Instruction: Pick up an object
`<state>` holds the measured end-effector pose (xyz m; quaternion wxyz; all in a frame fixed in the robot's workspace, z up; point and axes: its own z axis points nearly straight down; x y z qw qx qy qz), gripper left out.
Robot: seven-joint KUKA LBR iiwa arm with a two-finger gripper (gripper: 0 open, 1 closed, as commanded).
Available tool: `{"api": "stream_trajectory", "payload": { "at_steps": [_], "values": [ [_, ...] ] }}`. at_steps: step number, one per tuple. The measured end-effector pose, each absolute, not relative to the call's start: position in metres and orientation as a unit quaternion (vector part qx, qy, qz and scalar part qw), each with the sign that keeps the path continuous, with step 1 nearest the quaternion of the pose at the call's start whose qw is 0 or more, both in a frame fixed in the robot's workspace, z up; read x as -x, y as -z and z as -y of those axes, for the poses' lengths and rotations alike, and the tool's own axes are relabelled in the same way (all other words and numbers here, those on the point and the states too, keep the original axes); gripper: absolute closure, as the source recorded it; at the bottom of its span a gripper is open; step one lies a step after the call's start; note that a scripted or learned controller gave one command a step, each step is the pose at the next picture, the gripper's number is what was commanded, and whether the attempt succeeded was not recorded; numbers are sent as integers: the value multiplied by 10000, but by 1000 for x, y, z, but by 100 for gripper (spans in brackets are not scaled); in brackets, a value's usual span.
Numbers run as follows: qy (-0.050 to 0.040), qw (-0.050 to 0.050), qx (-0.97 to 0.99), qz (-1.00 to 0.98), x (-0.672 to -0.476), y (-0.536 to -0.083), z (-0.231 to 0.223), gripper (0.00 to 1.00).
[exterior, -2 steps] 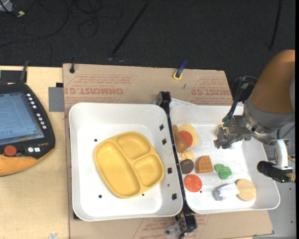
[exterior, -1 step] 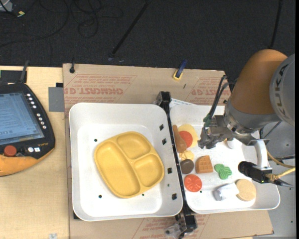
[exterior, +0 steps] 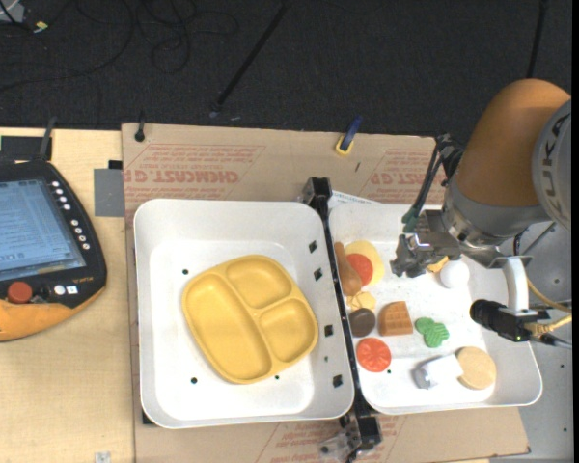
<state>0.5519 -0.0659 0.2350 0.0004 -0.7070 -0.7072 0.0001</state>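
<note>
The claw (exterior: 412,255) hangs over the upper part of the right bin (exterior: 521,394), right of centre in the frame; its dark mass blurs together, so its state cannot be told. Below it lie a brown block (exterior: 396,318), a green piece (exterior: 431,332) and a red disc (exterior: 373,355). A yellow tray (exterior: 249,316) fills the left bin (exterior: 164,249).

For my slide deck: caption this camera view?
Gripper hovers over toy-food bin; yellow divided plate fills neighboring bin.
</note>
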Motion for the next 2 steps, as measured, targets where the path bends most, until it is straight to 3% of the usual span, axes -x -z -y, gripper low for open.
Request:
{"api": "stream_trajectory", "payload": {
  "at_steps": [1, 2],
  "values": [
    [-12, 16, 7074, 7068, -540, -234, 69, 100],
    [-13, 19, 7074, 7068, -550, -219, 61, 100]
  ]
}}
